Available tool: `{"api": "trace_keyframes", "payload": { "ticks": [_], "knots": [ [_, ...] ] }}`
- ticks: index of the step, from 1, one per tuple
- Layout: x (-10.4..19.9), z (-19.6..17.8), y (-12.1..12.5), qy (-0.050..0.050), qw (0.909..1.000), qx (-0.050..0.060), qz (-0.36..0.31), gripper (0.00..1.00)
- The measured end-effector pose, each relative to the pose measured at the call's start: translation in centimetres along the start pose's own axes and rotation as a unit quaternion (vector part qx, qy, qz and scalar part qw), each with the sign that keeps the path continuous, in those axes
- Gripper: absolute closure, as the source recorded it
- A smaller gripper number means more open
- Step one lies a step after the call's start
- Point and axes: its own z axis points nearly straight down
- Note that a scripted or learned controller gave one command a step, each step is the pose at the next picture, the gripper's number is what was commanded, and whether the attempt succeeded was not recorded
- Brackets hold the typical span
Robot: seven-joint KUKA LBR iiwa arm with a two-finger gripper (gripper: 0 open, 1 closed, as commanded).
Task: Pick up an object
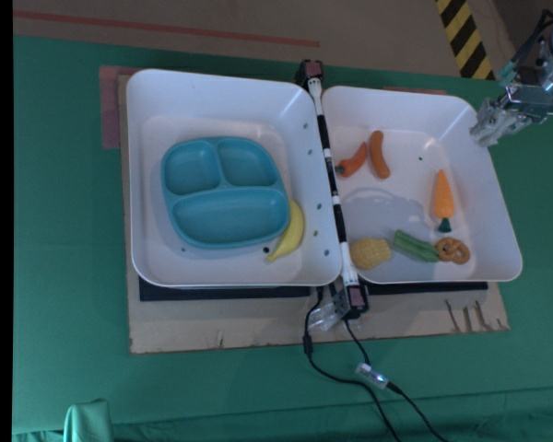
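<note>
Two white bins sit side by side mid-frame on cardboard over green cloth; no writing or labels can be read anywhere. The left bin [147, 99] holds a teal divided plate [225, 191] with a banana [290, 235] touching its lower right edge. The right bin [484, 168] holds scattered toy food: a sausage [379, 154] and a chili [353, 161] at upper left, a carrot [442, 196] toward the right wall, then corn [370, 251], a green bean [415, 246] and a pretzel [452, 250] along the lower edge. Bare floor lies open in that bin's centre and upper right. The gripper [491, 129] hovers at the upper right, over the right bin's rim; whether its fingers are apart or together cannot be told, and nothing shows between them.
</note>
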Motion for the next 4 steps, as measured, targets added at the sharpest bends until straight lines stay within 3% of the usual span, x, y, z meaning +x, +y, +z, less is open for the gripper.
{"api": "trace_keyframes", "payload": {
  "ticks": [1, 2, 3, 4],
  "knots": [
    [1.5, 1.2, -5.2, 0.000, 1.0000, 0.000, 0.000, 1.00],
    [3.7, 2.2, -7.4, 0.000, 1.0000, 0.001, 0.000, 1.00],
    [-0.1, 1.1, -7.3, 0.000, 1.0000, -0.001, 0.001, 1.00],
    [0.0, 0.3, -10.4, 0.000, 1.0000, 0.000, 0.000, 1.00]
  ]
}}
